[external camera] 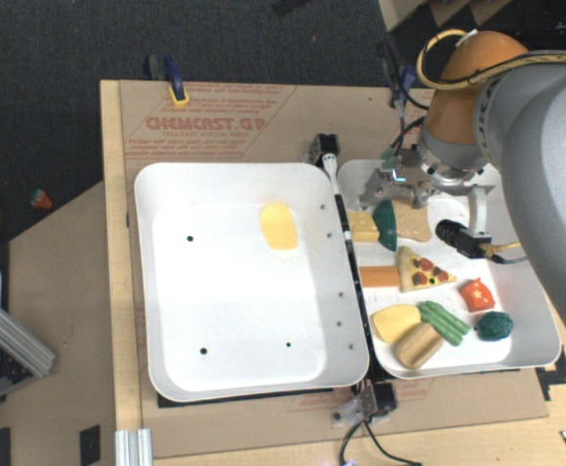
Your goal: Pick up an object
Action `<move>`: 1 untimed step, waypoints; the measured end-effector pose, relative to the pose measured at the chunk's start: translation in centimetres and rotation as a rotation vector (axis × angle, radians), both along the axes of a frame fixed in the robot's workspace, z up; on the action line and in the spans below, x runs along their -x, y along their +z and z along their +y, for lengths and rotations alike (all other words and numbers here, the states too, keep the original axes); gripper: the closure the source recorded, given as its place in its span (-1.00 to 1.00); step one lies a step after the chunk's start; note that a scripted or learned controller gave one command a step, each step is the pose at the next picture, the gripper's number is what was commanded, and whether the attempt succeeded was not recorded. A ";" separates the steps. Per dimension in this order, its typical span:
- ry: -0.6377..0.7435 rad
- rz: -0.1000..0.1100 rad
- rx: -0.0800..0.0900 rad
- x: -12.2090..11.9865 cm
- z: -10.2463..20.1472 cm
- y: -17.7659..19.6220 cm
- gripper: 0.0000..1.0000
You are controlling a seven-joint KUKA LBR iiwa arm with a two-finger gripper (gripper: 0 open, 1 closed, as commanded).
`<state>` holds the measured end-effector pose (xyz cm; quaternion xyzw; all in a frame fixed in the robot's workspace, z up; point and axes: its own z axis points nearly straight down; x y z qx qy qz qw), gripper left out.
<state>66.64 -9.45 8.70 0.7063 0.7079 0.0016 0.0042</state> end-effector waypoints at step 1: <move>0.000 -0.003 0.001 0.0 0.0 1.3 1.00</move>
